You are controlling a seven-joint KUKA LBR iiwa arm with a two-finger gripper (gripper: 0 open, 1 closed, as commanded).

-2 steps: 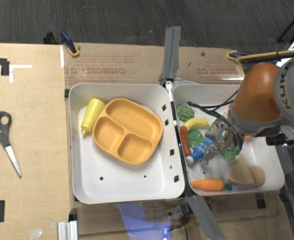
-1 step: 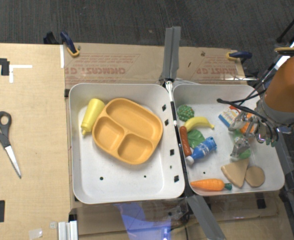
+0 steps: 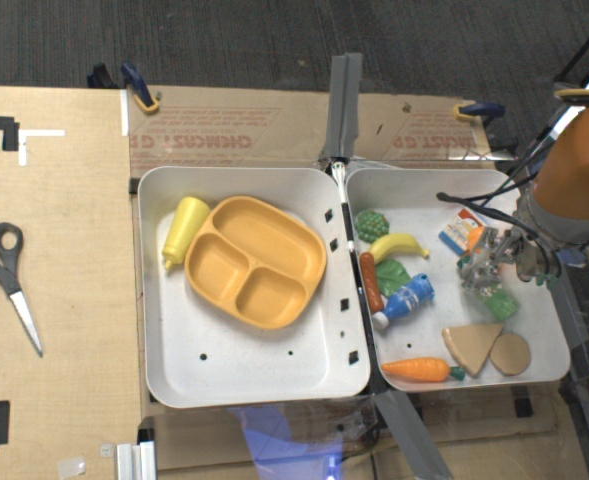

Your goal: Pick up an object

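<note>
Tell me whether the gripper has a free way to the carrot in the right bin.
Probably yes. The carrot lies exposed along the near wall of the right bin, nothing atop it, and the gripper hovers in that same bin.

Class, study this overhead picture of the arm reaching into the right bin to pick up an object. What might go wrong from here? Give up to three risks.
1. The two-finger gripper hangs near the right bin's white wall, so the wall may crowd a grasp there.
2. The small green toy piece sits beside it and looks small; it may slip.
3. The yellow toy banana, blue plastic bottle and red toy sausage lie close together, so a grasp could nudge neighbours.
</note>
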